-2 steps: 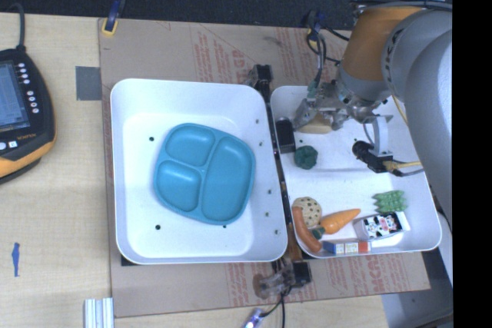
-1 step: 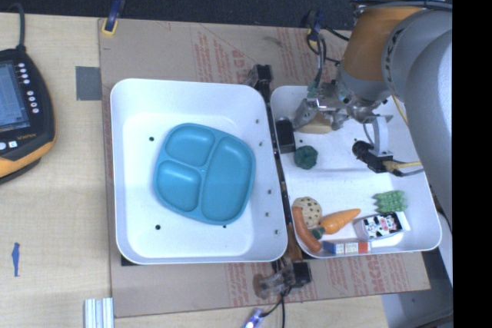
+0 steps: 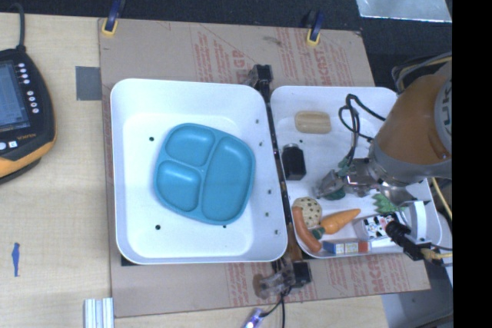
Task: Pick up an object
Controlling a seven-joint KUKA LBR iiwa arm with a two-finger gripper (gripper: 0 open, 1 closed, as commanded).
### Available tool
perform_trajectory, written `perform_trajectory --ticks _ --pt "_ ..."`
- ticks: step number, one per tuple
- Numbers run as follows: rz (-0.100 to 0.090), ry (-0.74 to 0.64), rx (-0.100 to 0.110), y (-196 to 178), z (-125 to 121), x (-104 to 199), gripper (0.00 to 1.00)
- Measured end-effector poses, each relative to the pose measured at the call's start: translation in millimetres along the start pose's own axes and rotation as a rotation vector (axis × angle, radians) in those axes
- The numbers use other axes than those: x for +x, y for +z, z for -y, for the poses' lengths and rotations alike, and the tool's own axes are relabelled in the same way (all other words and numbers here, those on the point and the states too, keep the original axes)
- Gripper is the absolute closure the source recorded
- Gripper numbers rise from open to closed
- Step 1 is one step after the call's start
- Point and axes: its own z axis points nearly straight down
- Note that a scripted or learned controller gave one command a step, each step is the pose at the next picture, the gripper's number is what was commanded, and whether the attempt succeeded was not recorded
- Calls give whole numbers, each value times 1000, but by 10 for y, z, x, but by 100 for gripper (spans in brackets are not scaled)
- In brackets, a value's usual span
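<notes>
Carrot (image 3: 339, 221), a small orange toy lying near the front of the right bin (image 3: 323, 93), looks the likeliest thing to take: judged by its look it is light, stiff plastic and rather slick, best pinched across its thick middle, not at the tapering tip. Touching it on the left are a speckled egg-like ball (image 3: 307, 208) and a sausage (image 3: 303, 234), with a flat printed packet (image 3: 350, 246) just in front. The gripper (image 3: 336, 184) hangs just beyond the carrot; whether its jaws stand apart I cannot tell. Farther back lie a black block (image 3: 293, 161) and a tan bar (image 3: 313, 122). The left bin (image 3: 134, 100) holds a blue divided plate (image 3: 205, 173).
</notes>
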Motion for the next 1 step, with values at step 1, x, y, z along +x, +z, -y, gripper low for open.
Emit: perform_trajectory --ticks 1 --pt "1 -3 1 -103 -4 -4 100"
